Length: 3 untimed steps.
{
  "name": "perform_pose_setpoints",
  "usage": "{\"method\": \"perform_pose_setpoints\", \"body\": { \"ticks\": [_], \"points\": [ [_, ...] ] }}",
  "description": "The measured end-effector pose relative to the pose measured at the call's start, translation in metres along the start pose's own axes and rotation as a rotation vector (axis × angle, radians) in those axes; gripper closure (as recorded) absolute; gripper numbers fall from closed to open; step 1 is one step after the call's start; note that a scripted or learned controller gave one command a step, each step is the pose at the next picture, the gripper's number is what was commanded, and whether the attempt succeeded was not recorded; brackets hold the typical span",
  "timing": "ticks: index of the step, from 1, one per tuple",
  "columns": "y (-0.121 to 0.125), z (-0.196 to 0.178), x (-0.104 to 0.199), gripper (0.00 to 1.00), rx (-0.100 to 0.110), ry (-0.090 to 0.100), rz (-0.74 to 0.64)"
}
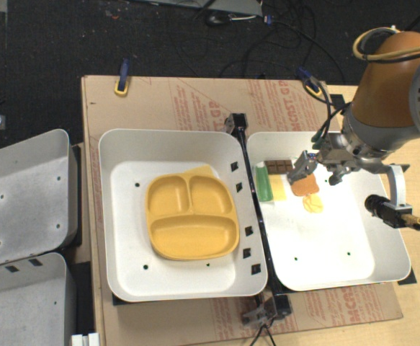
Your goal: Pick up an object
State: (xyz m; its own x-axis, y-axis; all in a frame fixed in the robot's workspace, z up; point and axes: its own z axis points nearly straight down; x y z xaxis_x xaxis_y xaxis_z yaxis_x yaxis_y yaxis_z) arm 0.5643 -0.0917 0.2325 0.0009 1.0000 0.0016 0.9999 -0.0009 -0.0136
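Tray [192, 218]: one, left bin; four items right (end effector [305, 170] grip unclear).

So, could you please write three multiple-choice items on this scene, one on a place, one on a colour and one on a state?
1. Where does the yellow divided plate lie?
A. in the left bin
B. in the right bin
C. on the cardboard between the bins

2. What colour is the flat block at the right bin's left wall?
A. blue
B. green
C. red

3. How does the yellow divided plate sit?
A. upside down
B. on its edge against a wall
C. flat, compartments facing up

Answers: 1 A, the plate fills the middle of the left bin. 2 B, the block is green, beside a brown bar. 3 C, its three compartments are open to the camera. The tool hangs over the right bin above an orange piece and a yellow piece.
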Motion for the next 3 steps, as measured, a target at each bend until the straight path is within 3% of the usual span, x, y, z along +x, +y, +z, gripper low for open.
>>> {"method": "perform_pose_setpoints", "body": {
  "ticks": [1,3],
  "points": [
    [0.002,-0.007,0.0,0.0,-0.013,-0.002,-0.002],
    [0.015,0.09,-0.001,0.0,-0.009,-0.001,0.001]
  ]
}}
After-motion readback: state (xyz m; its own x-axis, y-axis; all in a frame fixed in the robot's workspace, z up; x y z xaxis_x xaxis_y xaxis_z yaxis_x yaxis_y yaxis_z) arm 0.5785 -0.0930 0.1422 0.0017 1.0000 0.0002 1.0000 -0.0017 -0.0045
